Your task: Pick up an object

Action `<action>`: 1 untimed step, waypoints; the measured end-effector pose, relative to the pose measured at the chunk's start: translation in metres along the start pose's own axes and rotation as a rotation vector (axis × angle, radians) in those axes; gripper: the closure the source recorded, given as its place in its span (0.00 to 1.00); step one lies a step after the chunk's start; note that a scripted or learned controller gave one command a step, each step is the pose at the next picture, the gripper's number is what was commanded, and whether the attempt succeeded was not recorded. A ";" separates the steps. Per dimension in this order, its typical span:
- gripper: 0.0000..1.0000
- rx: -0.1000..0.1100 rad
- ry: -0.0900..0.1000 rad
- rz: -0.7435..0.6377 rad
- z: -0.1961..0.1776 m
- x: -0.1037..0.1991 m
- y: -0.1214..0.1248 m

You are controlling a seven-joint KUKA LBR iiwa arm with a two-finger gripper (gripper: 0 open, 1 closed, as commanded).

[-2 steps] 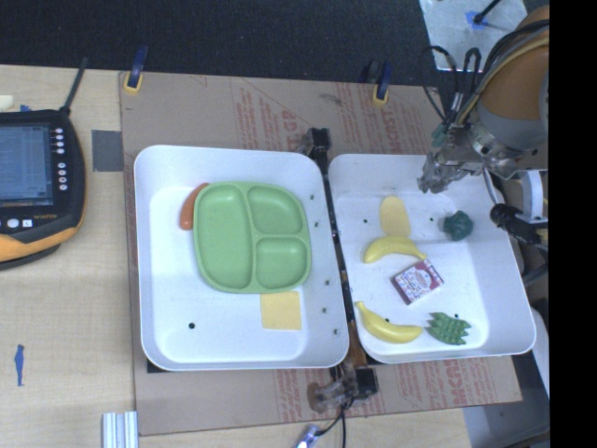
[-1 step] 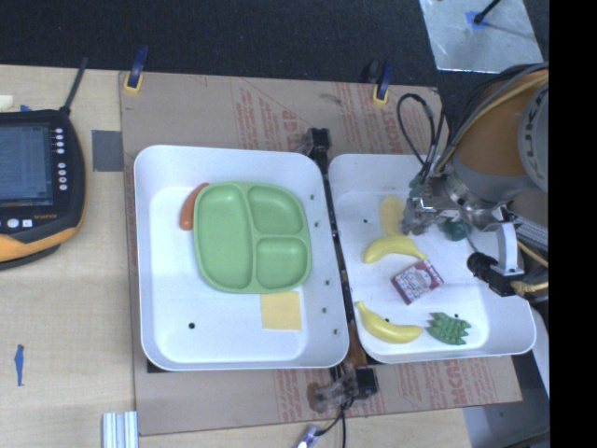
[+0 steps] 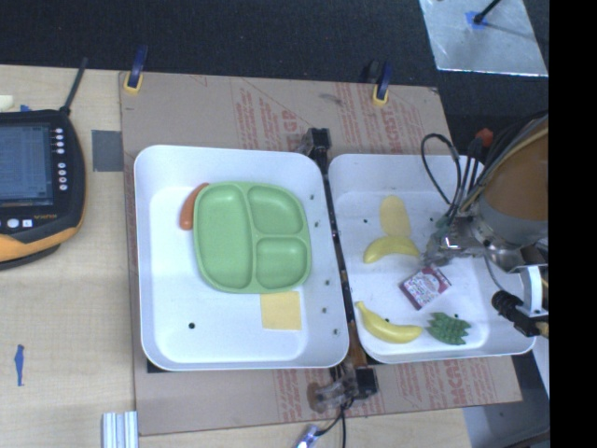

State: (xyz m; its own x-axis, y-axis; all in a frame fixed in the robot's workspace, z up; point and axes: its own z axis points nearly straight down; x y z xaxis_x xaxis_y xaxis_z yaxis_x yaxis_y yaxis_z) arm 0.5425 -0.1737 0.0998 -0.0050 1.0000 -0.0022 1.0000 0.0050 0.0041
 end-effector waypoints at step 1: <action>0.00 0.006 0.001 0.003 -0.021 -0.039 -0.011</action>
State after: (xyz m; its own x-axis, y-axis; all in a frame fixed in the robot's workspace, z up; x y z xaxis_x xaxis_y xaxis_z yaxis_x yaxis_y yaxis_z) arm 0.5319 -0.2125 0.1208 -0.0022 1.0000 -0.0010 1.0000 0.0022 -0.0016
